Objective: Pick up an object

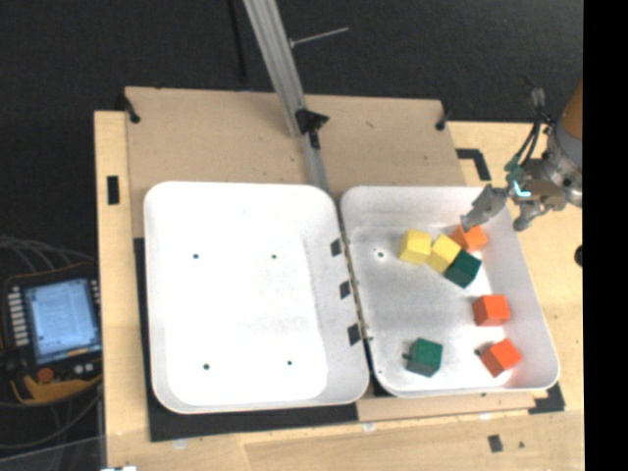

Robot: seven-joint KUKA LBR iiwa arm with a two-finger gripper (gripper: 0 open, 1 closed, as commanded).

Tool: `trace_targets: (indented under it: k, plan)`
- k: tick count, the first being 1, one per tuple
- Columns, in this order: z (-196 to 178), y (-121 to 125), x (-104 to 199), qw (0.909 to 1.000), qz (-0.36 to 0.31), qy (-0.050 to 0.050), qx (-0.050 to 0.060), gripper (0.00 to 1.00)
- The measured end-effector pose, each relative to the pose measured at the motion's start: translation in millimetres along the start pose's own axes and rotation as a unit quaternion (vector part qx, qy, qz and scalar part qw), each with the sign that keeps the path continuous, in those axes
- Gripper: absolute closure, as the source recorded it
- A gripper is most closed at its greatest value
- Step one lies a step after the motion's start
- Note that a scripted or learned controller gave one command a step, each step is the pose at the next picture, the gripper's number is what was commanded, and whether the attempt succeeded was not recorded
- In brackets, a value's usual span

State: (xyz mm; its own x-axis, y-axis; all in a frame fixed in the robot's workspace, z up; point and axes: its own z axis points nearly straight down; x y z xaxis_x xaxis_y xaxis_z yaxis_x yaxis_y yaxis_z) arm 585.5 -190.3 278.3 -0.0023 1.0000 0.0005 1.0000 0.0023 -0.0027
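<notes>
Gripper (505,207) first: you can see it above the far right corner of the right bin (388,204), its 2 fingers spread apart with nothing between them, one finger tip hanging just beside the small orange block (473,237) at the top of a cluster. Your candidates all lie in that right bin: 2 yellow blocks (429,248) side by side, a dark green block (462,268) touching them, that orange one tucked behind, then 2 more orange blocks (492,309) apart along the right wall and a lone green block (424,356) near the front. Judge them as small, stiff, light wooden or plastic cubes with flat faces; they should not crush, but a tilted one may twist out, so close on 2 opposite flat faces, squarely. The clustered 4 leave little gap for a finger to slip down, and the nearest orange one sits close to the far wall. The lone green block has open floor on all sides, as does the middle orange block on its left. Mind the raised rim on the right and the hinged divider toward the left bin (240,292).
</notes>
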Motion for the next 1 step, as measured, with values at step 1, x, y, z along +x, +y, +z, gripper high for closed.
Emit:
trace_targets:
  k: [1]
  plan:
    - [-2.7, 0.7, -0.1, 1.0000, -0.001, -0.001, -0.002, 0.00]
